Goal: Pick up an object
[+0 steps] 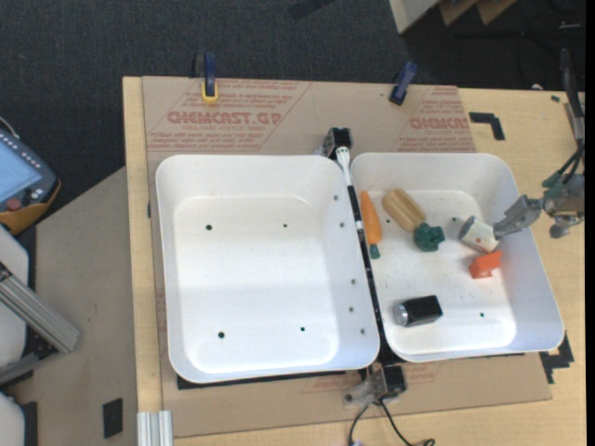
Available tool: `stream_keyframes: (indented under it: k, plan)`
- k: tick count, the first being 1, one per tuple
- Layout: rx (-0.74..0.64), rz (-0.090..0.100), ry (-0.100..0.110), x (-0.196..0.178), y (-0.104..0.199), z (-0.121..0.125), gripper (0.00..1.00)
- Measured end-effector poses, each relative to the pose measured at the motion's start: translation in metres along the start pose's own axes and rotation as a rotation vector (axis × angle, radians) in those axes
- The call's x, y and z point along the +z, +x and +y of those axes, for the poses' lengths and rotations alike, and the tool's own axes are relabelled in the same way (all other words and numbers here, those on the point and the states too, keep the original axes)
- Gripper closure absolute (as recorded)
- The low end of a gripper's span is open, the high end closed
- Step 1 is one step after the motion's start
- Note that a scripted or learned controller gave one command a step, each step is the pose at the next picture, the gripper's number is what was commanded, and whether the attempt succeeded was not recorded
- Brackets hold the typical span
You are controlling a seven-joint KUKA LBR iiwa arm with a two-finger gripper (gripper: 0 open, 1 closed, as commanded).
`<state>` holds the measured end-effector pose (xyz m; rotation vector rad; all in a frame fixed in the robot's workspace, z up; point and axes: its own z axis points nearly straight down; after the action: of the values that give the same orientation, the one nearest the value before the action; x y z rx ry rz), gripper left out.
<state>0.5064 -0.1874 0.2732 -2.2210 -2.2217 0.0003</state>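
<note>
The right bin point(502, 337) holds several small objects. An orange carrot-shaped piece point(370, 221) lies along its left wall, with a tan cylinder point(403, 208) and a dark green lump point(429, 238) beside it. Further right lie a beige and grey piece point(477, 237) and an orange block point(484, 266). A black object with a silver end point(417, 310) rests near the front. My gripper point(537, 221) hangs over the bin's right rim, open, with nothing between its fingers. Its left finger point(514, 218) points toward the beige and grey piece, just short of it.
The left bin point(177, 277) sits beside the right one, sharing a middle wall with a black strip point(358, 240). Both rest on a cardboard-covered bench point(232, 114) held by clamps at the back. Cables show at the front edge.
</note>
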Motion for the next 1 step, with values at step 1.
stream_keyframes:
  k: [1]
  plan:
    - [-0.001, -0.002, -0.004, -0.0108, -0.0001, 0.0008, 1.00]
